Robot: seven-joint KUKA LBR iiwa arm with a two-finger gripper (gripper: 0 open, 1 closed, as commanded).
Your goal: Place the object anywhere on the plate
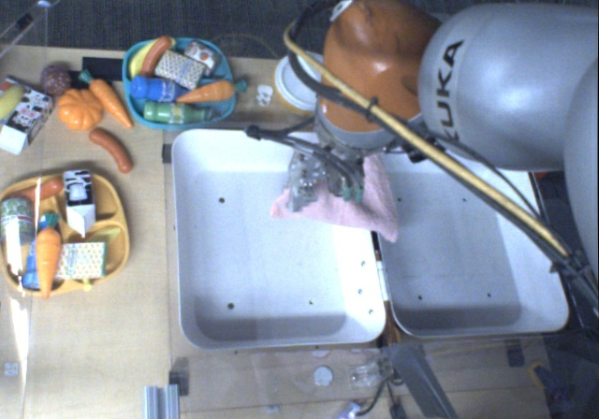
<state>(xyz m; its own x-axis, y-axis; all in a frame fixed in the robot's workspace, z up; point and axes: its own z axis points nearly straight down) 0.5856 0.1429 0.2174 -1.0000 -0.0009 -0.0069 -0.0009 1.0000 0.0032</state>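
Big grey arm (pixel 510 71) with black KUKA lettering, a glossy orange band (pixel 374 43), and a yellow cable (pixel 440 160) trailing alongside.

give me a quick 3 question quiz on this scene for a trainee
1. True or false: the pink cloth lies wholly inside the left bin.
2. The blue bowl of toy food sits: A) in the right bin B) on the bench beyond the left bin C) on the cloth.
3. What is directly under the gripper?

Key: 1. False, it drapes over the rim between the bins. 2. B. 3. The cloth.
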